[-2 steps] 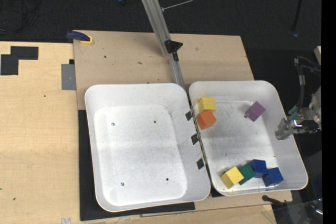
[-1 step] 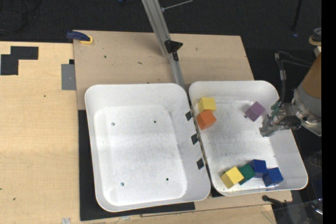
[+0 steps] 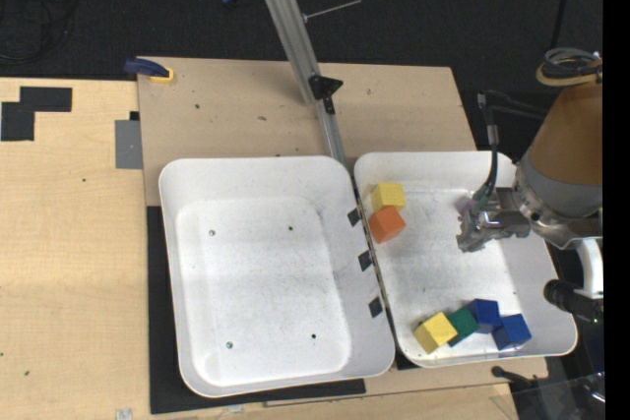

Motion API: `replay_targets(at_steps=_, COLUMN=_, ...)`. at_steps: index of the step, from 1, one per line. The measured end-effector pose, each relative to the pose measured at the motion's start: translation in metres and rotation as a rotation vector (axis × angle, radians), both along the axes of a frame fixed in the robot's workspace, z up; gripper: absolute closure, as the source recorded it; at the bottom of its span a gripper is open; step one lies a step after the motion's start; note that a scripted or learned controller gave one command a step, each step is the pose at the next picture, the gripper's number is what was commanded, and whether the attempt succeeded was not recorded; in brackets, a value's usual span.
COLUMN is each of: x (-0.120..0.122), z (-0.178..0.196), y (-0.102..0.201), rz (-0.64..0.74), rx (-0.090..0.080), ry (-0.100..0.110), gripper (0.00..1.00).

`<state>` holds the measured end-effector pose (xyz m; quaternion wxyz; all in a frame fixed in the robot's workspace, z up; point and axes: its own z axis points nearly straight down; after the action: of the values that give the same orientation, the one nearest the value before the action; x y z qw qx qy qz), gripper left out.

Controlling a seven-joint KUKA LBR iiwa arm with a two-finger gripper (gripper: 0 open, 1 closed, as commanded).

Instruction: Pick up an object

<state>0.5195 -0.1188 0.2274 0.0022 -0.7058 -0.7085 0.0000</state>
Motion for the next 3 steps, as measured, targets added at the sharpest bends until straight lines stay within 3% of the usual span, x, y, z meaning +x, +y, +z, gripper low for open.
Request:
replay_targets(at_steps=2, x=0.044, z=-0.017, y=0.102, rz=0.001, rx=-0.001, ry=-0.001, gripper=1.00)
replay_targets(at_steps=3, x=0.063, z=-0.002, y=0.151, rz=0.000, rx=-0.002, ry=-0.003, gripper=1.00)
